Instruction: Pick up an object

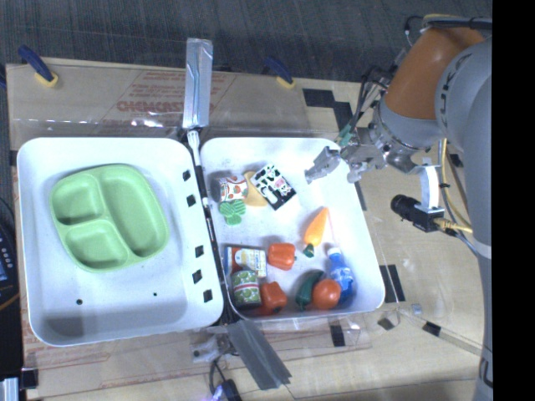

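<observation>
Orange carrot [315, 228] sits just below the gripper [336, 164], whose finger state I cannot tell; descend straight, align across its narrow width.

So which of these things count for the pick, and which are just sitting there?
Job in hand:
- hand, over the right bin's far right corner
- pickable items in that bin: carrot, black-and-white carton, blue bottle, tomato, can

Lying about:
- green divided tray in the left bin
- blue clamps on the back edge

Arm [451, 65] (upper part) past right edge
</observation>
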You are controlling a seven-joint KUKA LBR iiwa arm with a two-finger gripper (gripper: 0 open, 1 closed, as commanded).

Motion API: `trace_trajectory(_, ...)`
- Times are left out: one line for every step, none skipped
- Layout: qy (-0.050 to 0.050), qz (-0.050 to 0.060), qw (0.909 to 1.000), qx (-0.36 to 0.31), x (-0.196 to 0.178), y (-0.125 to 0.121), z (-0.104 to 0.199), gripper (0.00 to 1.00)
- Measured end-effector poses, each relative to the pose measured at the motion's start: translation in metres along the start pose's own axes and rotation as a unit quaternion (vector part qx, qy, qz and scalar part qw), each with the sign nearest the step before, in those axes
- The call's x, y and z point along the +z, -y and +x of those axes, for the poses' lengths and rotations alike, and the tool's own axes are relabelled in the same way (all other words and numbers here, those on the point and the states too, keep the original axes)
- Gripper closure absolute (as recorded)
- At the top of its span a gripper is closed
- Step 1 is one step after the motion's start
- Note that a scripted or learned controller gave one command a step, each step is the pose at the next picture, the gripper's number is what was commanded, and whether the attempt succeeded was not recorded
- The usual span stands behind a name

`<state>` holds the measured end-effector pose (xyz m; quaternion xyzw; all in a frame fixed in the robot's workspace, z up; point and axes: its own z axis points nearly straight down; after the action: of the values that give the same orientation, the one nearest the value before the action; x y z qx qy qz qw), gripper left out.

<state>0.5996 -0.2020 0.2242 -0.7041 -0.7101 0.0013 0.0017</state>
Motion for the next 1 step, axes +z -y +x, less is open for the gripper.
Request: trace_trajectory(0.000,0.001,0.9993,-0.038,0.1244,0.0169,-0.0073,0.00)
